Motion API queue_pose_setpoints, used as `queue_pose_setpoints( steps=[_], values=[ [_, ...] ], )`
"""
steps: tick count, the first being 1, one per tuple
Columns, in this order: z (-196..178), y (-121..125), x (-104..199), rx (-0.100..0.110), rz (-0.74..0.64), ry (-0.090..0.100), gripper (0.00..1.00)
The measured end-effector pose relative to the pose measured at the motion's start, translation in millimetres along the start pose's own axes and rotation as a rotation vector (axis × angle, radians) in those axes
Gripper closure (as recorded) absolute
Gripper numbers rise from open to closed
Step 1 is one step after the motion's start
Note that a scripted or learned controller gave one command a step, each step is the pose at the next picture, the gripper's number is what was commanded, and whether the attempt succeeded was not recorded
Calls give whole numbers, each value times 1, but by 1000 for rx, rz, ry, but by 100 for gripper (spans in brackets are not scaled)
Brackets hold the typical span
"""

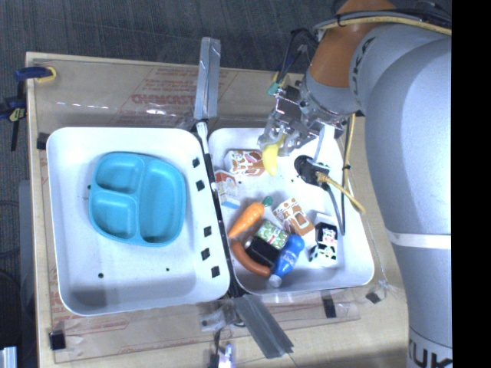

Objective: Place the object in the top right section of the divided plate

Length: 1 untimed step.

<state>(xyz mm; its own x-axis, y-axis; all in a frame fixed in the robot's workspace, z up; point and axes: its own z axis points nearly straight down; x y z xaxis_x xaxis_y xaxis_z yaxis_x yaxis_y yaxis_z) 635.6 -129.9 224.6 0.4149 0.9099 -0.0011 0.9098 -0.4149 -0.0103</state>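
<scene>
The blue divided plate (140,198) lies in the left bin (69,282), with two small sections on its left and one large section on its right. My gripper (278,139) hangs over the far end of the right bin (360,271), well to the right of the plate. It is shut on a small yellow object (270,159), which pokes out below the fingertips, just beside a brown-and-white carton (245,163).
The right bin holds several loose things: an orange carrot (245,218), a blue bottle (288,256), a brown sausage (247,257), a green-and-black box (270,238), a small brown carton (295,215) and a black-and-white carton (327,244). A ridge with black clips (209,205) separates the bins.
</scene>
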Motion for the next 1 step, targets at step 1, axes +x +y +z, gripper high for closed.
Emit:
queue_pose_setpoints(
  steps=[1],
  values=[
    [32, -28, 61, -5, -81, 0, 100]
  ],
)
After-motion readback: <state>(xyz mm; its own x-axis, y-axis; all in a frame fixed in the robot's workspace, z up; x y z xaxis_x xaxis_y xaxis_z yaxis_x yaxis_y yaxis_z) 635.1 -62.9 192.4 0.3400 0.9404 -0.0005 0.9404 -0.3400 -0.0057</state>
